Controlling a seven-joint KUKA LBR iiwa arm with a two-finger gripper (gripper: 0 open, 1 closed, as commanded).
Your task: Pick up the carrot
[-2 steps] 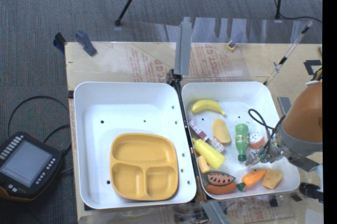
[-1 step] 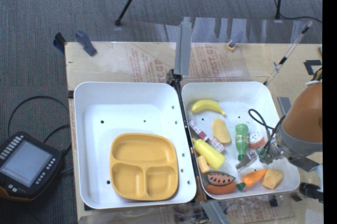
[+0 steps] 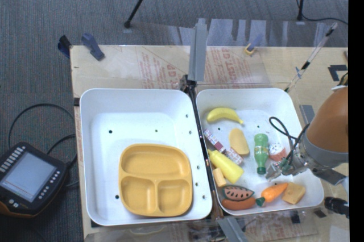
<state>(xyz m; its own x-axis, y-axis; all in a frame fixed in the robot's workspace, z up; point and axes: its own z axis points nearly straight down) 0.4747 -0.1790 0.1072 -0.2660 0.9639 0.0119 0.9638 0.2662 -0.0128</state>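
The carrot (image 3: 274, 192), orange with a small green top, lies near the front edge of the right bin (image 3: 284, 100), between a watermelon slice (image 3: 239, 195) and a cheese wedge (image 3: 294, 193). My gripper (image 3: 281, 170) hangs low over the right side of that bin, just behind the carrot and to the right of a green bottle (image 3: 261, 152). Nothing visibly rests in the gripper.
The right bin also holds a banana (image 3: 223, 115), a tan bread-like piece (image 3: 239, 141), a yellow bottle (image 3: 226, 166), a small wrapped bar (image 3: 218, 141) and a red-and-white item (image 3: 277, 150). The left bin (image 3: 114, 107) holds a yellow divided plate (image 3: 155, 179).
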